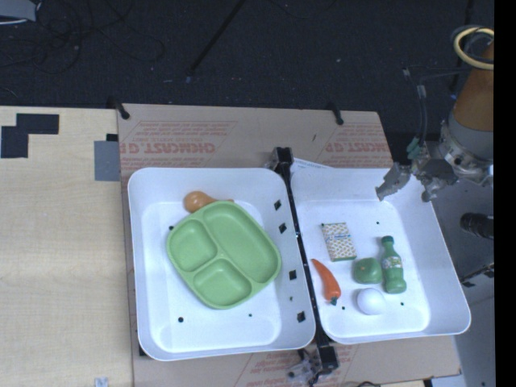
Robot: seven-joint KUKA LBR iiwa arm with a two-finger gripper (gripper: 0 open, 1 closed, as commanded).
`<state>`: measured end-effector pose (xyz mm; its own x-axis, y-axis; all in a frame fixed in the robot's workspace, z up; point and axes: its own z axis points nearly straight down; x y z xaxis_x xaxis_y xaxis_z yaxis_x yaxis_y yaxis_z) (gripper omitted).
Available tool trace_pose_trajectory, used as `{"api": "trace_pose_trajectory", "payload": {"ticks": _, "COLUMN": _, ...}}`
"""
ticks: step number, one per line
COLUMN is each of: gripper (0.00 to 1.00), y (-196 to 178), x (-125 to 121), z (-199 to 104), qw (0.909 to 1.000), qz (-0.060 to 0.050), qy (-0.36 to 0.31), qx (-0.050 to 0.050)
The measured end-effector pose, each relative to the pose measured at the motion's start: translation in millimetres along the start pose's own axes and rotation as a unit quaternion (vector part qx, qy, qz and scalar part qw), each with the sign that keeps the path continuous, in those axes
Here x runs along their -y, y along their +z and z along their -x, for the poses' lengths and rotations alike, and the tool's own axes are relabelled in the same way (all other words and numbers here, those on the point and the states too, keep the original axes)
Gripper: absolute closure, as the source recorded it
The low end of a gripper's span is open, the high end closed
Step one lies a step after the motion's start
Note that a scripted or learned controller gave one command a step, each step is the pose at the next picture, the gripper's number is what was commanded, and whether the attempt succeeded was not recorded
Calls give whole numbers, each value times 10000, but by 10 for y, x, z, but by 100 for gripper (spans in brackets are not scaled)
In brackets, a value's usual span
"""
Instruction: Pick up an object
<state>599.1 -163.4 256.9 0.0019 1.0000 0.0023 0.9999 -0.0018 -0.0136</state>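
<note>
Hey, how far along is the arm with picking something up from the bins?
Nothing looks picked yet. The gripper is over the right bin's upper edge with nothing between its fingers. The card box, carrot, green pepper, bottle and egg all lie in that bin. Descending, grasping and lifting remain.

Red print on the cardboard sheet (242, 135) under the bins, upper middle of the frame, sits upside down; it seems to read "OHMCRAFT", not certain. A second red print at upper right of the sheet is cut off, unreadable. More red print at the sheet's bottom edge, too small. The small card (338, 241) in the right bin has a pattern, no legible text.
</note>
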Motion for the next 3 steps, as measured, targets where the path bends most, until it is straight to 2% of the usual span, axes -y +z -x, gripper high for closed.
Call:
{"api": "trace_pose_trajectory", "payload": {"ticks": 1, "gripper": 0, "y": -69, "x": -20, "z": 1, "qw": 10000, "qz": 62, "qy": -8, "qx": 12}}
{"api": "trace_pose_trajectory", "payload": {"ticks": 2, "gripper": 0, "y": 377, "x": -34, "z": -56, "qw": 10000, "qz": 34, "qy": -10, "qx": 5}}
{"api": "trace_pose_trajectory", "payload": {"ticks": 3, "gripper": 0, "y": 1011, "x": -65, "z": -110, "qw": 10000, "qz": 28, "qy": -10, "qx": 2}}
